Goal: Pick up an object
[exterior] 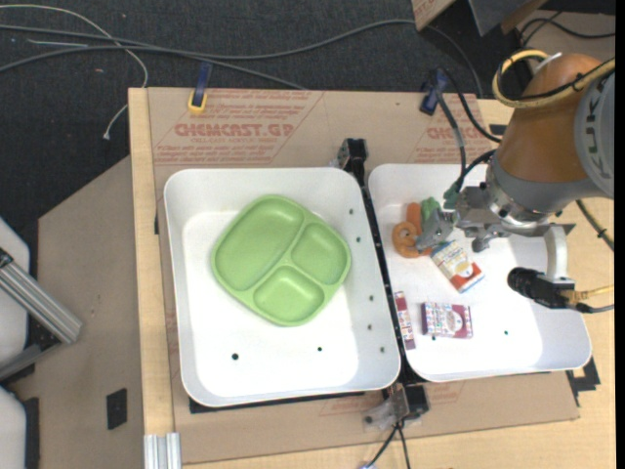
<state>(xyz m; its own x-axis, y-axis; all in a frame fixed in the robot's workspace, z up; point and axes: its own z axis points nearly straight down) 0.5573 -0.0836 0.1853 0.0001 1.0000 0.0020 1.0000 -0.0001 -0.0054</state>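
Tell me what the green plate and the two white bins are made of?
The green plate looks like molded plastic: one even color, smooth matte surface, rounded dividers forming three sections. The left bin and right bin also look like plastic, thin and smooth with a soft sheen and rounded corners, though coated metal can't be ruled out.

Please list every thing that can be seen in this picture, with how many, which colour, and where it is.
Left bin: 1, white, left half of the bench.
Right bin: 1, white, beside the left bin.
Divided plate: 1, light green, three compartments, in the left bin.
Orange toy: 1, orange, upper left of the right bin, beside the gripper.
Small carton: 1, white with red and blue, middle of the right bin.
Flat packet: 1, purple and white, lower part of the right bin.
Narrow packet: 1, red and white, along the right bin's left wall.
Gripper: 1, grey, low over the right bin.
Arm: 1, grey and orange, from the right.
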